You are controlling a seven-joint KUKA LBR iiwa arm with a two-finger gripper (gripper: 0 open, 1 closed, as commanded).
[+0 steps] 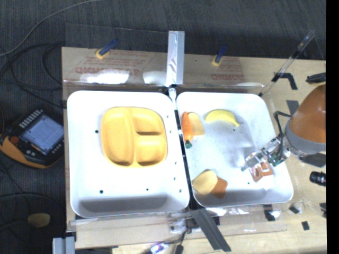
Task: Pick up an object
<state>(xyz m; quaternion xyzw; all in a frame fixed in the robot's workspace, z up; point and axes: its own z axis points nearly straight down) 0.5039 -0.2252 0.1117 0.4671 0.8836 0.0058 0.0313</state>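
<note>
Camera view, one entry, listed from the jaws (258, 164) outward. Jaws: low in the right bin (238, 142), near its right wall; whether released or clenched could not be told at this size. A small reddish patch sat beneath the tips, too small to tell whether part of the tool or a thing in the bin. Nothing was seen between them.

Candidates, all lying on the bin floor:
- tan rounded piece with an orange-brown end (210, 183), left of the jaws and nearer the front wall, well apart.
- yellow banana (222, 117), beyond the jaws to the left, toward the back wall.
- orange carrot-like piece with a pale block (189, 126), far left of the jaws, against the divider.

Progress, judged: arm down inside the bin, no item lifted; the grasp and the lift were left to do.

Left bin (79, 194): a yellow divided tray (133, 136).

Surface: a pale wooden table (307, 210) with clamps at its back edge. Room: dark carpet, loose cables, and a handheld pendant (36, 136) far left.
</note>
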